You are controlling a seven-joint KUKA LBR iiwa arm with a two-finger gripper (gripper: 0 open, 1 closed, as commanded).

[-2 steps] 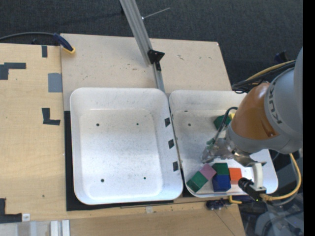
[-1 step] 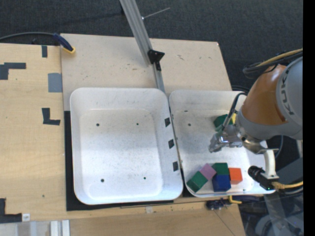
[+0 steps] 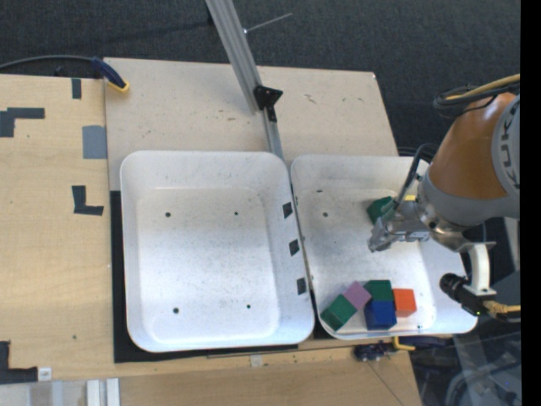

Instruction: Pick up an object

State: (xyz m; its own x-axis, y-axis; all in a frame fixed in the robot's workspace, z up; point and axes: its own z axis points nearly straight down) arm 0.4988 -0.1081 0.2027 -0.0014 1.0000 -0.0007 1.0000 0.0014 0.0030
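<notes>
- Nearest the camera, along the front wall of the right bin, sits a tight cluster of blocks: a dark green block, a lilac block, a second green block, a blue block and an orange block, all touching or just beside one another.
- The left bin lies alongside, the two rims meeting in the middle of the tabletop.
- The tool hangs over the right bin's middle, well apart from the cluster. How far it stands open I cannot tell.
- A teal-green piece shows right against the tool's upper side; whether it is gripped or merely lying beside the tool is unclear.
- Judged from this, the step in hand is the grasp itself, near the bin floor.
- The next move likely calls for a straight lift to prove the hold. If nothing comes up, the crowded cluster offers few free faces; the outer dark green or orange block looks easiest to reach.
</notes>
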